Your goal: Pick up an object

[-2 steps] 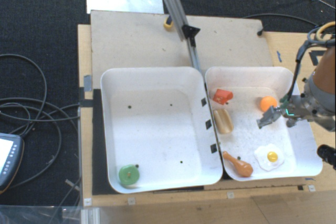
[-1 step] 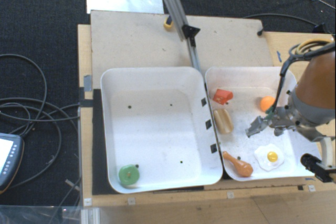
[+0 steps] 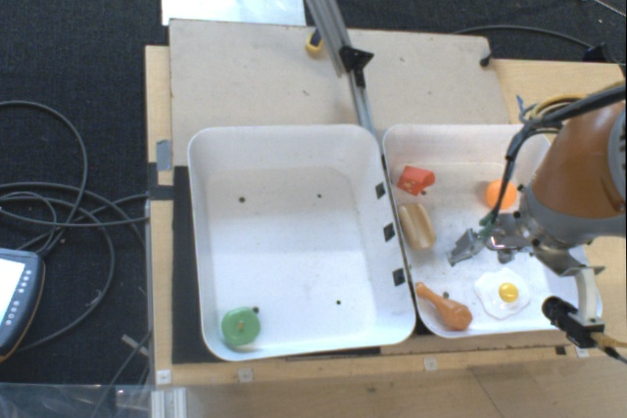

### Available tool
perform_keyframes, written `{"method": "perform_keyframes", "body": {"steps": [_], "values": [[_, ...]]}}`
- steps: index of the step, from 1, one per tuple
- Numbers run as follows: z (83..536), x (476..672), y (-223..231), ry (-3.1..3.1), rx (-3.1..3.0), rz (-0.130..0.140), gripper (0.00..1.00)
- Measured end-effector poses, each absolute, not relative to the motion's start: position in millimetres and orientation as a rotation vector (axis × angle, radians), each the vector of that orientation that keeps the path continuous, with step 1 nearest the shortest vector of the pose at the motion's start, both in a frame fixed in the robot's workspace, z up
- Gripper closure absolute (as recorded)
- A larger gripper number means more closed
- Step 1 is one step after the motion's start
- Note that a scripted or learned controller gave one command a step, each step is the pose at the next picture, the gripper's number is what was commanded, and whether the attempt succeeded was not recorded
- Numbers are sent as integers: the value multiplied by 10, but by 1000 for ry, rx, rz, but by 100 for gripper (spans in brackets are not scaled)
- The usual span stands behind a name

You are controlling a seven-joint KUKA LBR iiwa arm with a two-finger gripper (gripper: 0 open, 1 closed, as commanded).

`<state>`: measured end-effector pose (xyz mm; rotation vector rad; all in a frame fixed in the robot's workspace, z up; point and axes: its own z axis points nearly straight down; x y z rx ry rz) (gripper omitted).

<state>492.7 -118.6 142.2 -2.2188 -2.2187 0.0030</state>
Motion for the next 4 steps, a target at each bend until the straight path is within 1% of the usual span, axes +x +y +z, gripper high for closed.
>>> {"method": "perform_keyframes", "body": {"steps": [1, 2, 3, 4], "values": [[898, 4920, -1181, -2219, -2218, 3, 0], [1031, 4939, -1189, -2222, -2223, -3, 100], [1587, 5001, -1290, -2230, -2223, -6, 100], [2124, 5023, -1295, -2233, -2220, -6, 100]]}}
